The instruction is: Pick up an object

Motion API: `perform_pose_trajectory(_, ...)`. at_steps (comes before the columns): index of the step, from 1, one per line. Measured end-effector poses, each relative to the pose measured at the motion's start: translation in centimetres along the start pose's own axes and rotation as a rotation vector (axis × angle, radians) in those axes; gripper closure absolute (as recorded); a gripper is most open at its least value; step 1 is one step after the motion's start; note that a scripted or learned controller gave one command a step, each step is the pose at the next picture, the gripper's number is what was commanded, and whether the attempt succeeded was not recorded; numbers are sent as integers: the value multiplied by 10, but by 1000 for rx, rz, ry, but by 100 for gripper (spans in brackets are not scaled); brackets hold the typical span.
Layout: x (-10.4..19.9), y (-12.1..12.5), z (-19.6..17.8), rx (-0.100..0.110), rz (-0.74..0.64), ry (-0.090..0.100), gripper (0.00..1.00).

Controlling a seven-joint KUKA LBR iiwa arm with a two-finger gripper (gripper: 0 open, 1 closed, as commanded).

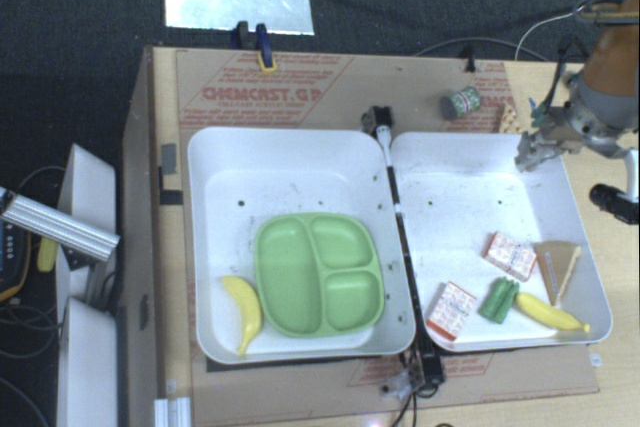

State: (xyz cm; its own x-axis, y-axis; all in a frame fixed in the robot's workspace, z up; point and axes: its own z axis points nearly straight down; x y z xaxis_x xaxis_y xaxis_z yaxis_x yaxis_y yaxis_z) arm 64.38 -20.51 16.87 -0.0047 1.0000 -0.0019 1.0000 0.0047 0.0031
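My gripper (pixel 530 155) hangs over the far right corner of the right bin (pixel 470 205), with nothing visible between its fingers. Near the right bin's front lie a red-and-white carton (pixel 512 256), a tan wedge (pixel 558 267), a green object (pixel 497 300), a yellow banana (pixel 551 312) and a second red-and-white carton (pixel 451 309). The left bin (pixel 290 165) holds a green divided plate (pixel 319 273) and another yellow banana (pixel 243 311) at its front left.
A small green-and-white can (pixel 462 102) lies on the bench behind the right bin. A black clamp (pixel 379 121) sits at the far end of the divider between the bins. Cables run along the bench's back right.
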Motion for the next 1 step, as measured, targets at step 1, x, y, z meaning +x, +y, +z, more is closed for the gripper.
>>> perform_pose_trajectory(1, -1, 25, 12, 0, -1, 0, 100)
